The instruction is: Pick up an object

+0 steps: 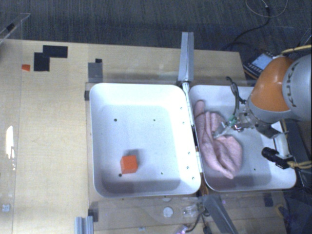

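A crumpled pink cloth towel (218,143) was observed lying in the right-hand shallow white plastic bin (273,179). The towel was bunched lengthwise against that bin's left wall, with one end near the upper left corner and the broader end spread toward the bin's middle. The metal two-finger pincer (229,126) was located directly over the towel's upper right edge, at or just above the fabric. Whether the pincer was spread or pressed together could not be told, and no fabric was seen lifted.

The pincer was carried by a grey arm with an orange band above the wrist (279,92), which was extended in from the right over the right-hand bin.

A small orange cube-shaped block (129,164) was observed resting in the left-hand shallow white plastic bin (102,130), toward the lower left of its floor, well apart from the towel and the pincer.

Both bins were placed side by side, touching along a shared edge, on a pale wooden surface (48,130). Black flat markers (48,56) and a small orange marker (26,68) were noted near the surface's upper left corner.
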Tool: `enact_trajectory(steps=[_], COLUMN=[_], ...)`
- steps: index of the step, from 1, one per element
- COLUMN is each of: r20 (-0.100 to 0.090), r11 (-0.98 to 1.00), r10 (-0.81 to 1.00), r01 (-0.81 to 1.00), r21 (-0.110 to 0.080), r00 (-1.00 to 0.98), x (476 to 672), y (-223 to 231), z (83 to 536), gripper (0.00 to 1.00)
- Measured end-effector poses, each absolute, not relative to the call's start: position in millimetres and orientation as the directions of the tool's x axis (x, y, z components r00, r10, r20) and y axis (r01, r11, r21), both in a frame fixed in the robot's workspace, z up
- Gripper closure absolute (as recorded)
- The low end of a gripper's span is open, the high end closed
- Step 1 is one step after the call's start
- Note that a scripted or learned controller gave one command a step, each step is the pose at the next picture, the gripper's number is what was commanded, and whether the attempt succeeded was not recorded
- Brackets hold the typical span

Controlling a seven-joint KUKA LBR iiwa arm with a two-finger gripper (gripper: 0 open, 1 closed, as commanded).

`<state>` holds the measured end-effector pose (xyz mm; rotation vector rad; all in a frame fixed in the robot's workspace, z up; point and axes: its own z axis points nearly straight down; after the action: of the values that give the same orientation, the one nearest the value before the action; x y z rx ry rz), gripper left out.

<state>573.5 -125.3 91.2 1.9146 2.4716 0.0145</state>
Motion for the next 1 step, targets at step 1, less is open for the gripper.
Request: enact_trajectory(steps=[1], r20=[-0.008], r11=[0.258], r10=[0.966], r01=[0.966], r21=[0.015], r00=[-0.258], x=[522.4], y=[-146.1], z=[90.9], gripper=[0.0])
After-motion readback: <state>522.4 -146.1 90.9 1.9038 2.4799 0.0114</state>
